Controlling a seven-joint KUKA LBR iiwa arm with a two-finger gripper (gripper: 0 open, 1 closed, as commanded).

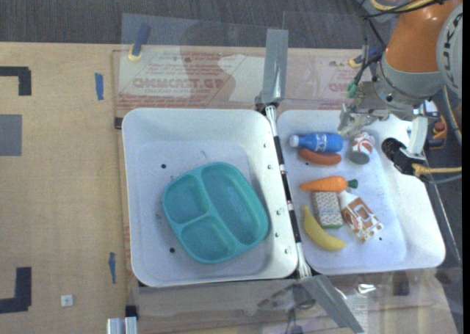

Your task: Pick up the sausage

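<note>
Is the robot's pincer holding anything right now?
No. The pincer hangs over the right bin, above the sausage, with nothing in it.

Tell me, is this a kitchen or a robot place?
Probably a robot lab, not a kitchen. A big robot arm reaches over two white bins on a bench, and the banana and carrot look like toys.

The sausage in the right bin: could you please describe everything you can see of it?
The short reddish-brown sausage looks smooth and glossy, like a plastic toy, with rounded ends. It lies flat, roughly crosswise, on the floor of the right white bin near its far left corner. The blue and white bottle lies right alongside its far side, seemingly touching. An orange carrot lies apart on the near side. The gripper hovers to its right.
</note>
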